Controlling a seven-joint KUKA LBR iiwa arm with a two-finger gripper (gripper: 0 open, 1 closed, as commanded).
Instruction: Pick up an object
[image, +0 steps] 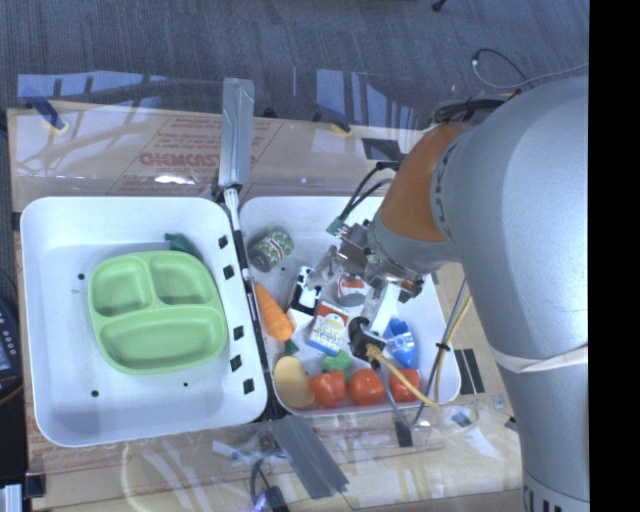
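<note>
hovering claw (362, 300) over right bin (440, 375), grip unclear, two tomatoes (350, 388), one carrot (272, 312), one green tray (158, 310)

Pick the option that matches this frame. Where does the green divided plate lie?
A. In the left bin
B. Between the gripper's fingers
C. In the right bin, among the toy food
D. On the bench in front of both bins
A: the green divided plate lies flat on the floor of the left bin, while the carrot and tomato lie in the right bin under the arm.
</note>
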